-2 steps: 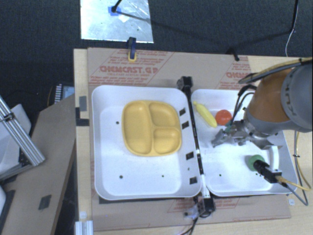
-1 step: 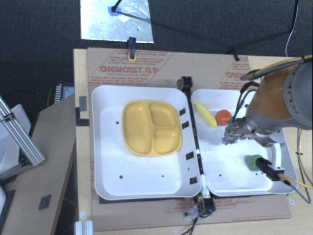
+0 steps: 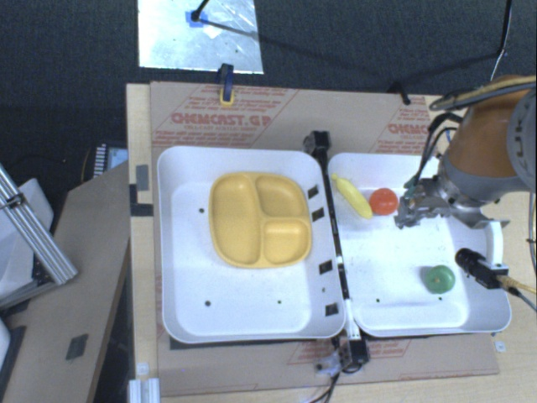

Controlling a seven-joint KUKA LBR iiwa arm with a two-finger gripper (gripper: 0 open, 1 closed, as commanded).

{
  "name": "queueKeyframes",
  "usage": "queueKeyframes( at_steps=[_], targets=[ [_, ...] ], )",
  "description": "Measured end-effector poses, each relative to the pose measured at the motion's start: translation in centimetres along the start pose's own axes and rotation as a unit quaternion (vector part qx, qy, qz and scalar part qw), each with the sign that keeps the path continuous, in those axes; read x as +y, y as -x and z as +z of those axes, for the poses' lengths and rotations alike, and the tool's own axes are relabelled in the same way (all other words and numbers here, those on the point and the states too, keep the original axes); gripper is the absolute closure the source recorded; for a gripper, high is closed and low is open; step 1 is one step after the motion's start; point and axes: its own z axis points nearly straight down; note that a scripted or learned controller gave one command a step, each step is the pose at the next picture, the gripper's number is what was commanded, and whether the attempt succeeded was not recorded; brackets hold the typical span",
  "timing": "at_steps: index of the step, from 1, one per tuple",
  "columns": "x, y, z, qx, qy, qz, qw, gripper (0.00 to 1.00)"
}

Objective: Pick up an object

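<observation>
— Where's the arm [image 3: 495, 154] right now?

— Reaching in from the right, over the right bin [image 3: 394, 309]. The gripper [image 3: 409, 212] hangs low near the far half of that bin, just to the right of the little red ball [image 3: 383, 201].

— Has it got hold of anything?

— Not that I can see. Nothing sits between the fingers, but they're dark and small from here, so I can't tell how far apart they are.

— What's in that bin, then?

— Three things. A banana [image 3: 352, 196] lying at a slant by the bin's left wall, the red ball right beside it, almost touching its lower end, and a green ball [image 3: 438, 279] well apart from both, nearer the front right corner.

— And the gripper's touching the red one?

— Close beside it; whether it touches I can't say.

— The other bin?

— The left bin [image 3: 189, 309] holds a yellow divided plate [image 3: 258, 219], lying flat in the middle. Both bins rest on a sheet of cardboard [image 3: 252, 116].
</observation>
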Motion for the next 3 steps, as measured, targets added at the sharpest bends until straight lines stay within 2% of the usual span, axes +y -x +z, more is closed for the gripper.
queueKeyframes(
  at_steps=[1, 2, 3],
  targets=[
    [-0.1, 0.3, -6.4, 0.000, 0.000, 0.000, 1.0000, 1.00],
    [0.0, 0.4, -10.6, 0.000, -0.001, 0.000, 1.0000, 1.00],
    [1.2, -4.8, -10.5, 0.001, -0.002, -0.002, 1.0000, 1.00]
  ],
)
